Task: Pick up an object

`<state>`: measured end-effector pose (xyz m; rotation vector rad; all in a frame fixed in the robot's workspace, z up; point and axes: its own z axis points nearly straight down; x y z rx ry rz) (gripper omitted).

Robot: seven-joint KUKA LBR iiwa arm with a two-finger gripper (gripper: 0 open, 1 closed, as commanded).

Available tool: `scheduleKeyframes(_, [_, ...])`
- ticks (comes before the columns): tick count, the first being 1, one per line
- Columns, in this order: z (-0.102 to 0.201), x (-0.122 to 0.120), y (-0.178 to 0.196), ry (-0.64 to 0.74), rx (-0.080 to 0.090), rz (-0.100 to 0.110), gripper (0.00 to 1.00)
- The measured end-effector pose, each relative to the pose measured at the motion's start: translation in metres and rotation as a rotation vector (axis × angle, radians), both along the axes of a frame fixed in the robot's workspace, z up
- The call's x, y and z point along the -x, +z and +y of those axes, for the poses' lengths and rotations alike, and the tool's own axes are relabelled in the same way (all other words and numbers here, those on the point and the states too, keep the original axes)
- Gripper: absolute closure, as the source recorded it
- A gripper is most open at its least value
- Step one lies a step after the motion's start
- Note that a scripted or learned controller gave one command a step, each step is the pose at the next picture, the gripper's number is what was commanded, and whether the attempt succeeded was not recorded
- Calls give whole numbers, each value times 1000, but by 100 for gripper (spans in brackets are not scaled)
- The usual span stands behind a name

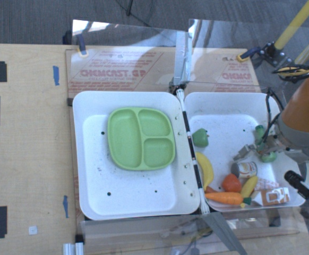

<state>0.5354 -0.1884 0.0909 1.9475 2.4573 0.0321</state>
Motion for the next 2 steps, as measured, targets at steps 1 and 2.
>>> scheduleKeyframes(1, [16,20,-1,36,16,0,0])
scheduleKeyframes(2, [13,18,10,33,20,-8,100])
